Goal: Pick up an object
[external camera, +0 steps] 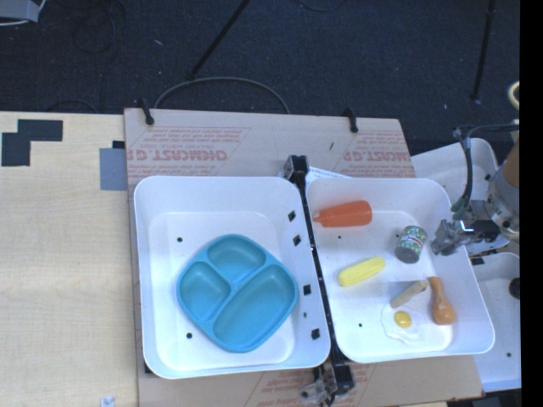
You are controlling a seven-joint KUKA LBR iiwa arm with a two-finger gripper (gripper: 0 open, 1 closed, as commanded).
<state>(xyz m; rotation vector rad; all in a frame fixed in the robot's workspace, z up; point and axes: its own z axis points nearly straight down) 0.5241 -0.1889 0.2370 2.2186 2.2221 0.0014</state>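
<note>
Bins: two white bins; left bin point(161, 227), right bin point(462, 312).
Left bin: one blue three-section plate point(237, 291).
Right bin: six things: orange bottle point(344, 214), yellow corn point(361, 271), small can point(411, 244), tan stick point(408, 293), orange-brown gourd-shaped toy point(440, 303), fried egg point(402, 322).
Gripper point(447, 237): over the right bin's right edge, near the can; finger state cannot be told.
Writing: red print on the cardboard point(254, 147) under the bins, upside down, not reliably readable.

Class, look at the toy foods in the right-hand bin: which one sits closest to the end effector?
The small can, just left of the end effector; the corn, orange bottle and fried egg lie farther off.
</note>
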